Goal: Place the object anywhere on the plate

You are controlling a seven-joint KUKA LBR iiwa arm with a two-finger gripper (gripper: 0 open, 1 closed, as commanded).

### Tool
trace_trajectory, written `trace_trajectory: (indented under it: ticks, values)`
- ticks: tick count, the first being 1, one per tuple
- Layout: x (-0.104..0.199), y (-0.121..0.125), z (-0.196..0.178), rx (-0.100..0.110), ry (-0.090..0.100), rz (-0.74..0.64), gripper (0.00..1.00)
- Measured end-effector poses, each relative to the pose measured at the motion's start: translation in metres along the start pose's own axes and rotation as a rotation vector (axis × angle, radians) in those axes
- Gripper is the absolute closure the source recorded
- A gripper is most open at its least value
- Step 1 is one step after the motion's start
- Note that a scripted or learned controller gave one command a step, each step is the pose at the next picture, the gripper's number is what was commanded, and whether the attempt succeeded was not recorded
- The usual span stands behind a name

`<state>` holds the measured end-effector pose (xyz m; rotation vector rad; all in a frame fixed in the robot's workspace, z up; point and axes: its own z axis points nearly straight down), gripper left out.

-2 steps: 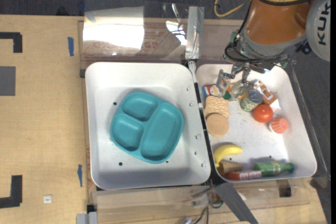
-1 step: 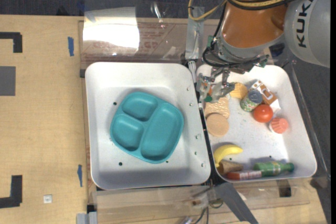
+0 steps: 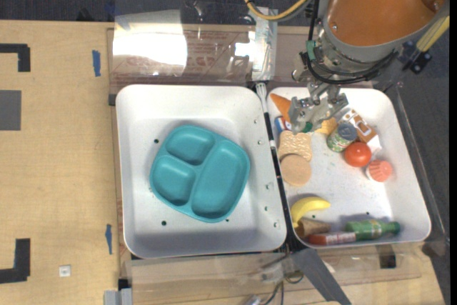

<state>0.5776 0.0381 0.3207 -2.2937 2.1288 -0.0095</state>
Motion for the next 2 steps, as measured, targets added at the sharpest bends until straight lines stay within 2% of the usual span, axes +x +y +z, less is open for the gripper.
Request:
trace_trajectory:
  ticks: [1,2]
  values:
    - [-0.0956,-0.0066,0.0630,-0.017,-0.003,-0.185,1.00]
    - [-0.0929,-0.0080,0.0607,-0.012,-0.002,-0.181,0.00]
